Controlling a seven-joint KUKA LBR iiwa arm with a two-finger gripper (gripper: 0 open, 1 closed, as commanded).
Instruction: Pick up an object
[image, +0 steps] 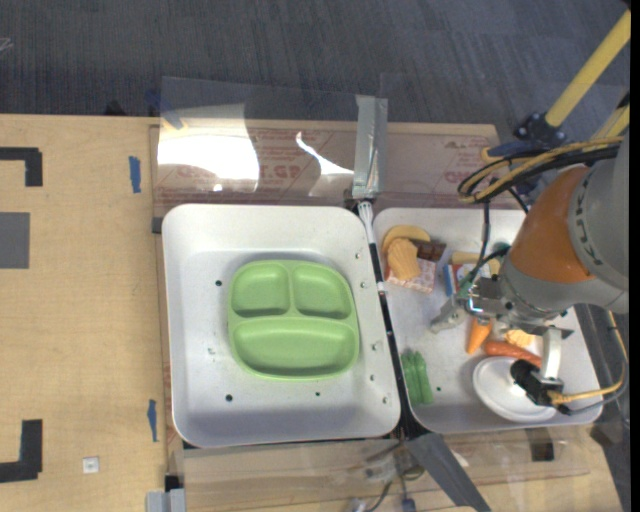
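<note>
The right bin holds several small objects. A tan bread-like piece lies at its far left, with a brown block beside it. A green ridged object rests near the front left wall. An orange object lies just above a white bowl at the front right. My gripper hangs low over the middle of this bin, right next to the orange object, and the wrist hides part of what is below it.
The left bin carries a green divided plate. A clear plastic sheet stands behind the bins. Yellow and black cables loop above the arm at the right.
</note>
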